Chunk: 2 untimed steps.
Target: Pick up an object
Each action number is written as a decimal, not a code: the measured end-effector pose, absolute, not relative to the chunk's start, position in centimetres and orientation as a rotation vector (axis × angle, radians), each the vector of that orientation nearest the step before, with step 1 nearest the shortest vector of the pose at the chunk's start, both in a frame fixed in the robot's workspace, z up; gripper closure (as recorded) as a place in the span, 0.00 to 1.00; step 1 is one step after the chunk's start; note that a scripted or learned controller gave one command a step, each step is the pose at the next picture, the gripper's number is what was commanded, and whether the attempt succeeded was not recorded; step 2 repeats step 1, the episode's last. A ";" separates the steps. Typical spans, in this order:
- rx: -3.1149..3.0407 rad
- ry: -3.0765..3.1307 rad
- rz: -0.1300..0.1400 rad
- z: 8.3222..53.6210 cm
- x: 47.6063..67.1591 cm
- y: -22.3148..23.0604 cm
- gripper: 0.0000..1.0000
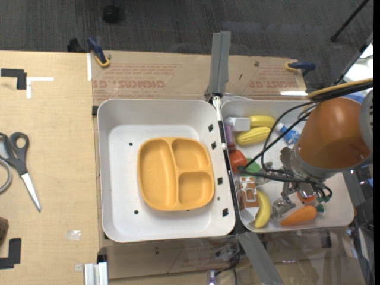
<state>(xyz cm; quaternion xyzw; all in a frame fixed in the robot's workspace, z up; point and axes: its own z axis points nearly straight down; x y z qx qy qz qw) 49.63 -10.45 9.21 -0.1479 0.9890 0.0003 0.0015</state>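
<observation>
In the camera view, the hand (292, 199) is seen low in the right bin (338, 218), at about 4 o'clock of the frame; whether it is open or closed cannot be told. A carrot (300, 215) lies just beside it at 5 o'clock, a banana (262, 209) at 9 o'clock. The carrot is judged light, stiff, smooth plastic, best taken across its thick middle.

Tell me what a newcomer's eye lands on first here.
First, the yellow three-compartment plastic plate lying alone in the left white bin. Next, the arm's bulky orange band looming over the right white bin, which is crowded with toy food: a yellow plastic banana and an orange plastic carrot at its near edge.
</observation>
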 end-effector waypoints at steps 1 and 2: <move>-0.500 3.084 -0.005 9.6 49.5 -18.5 0.00; -0.500 3.084 -0.005 9.6 49.5 -18.5 0.00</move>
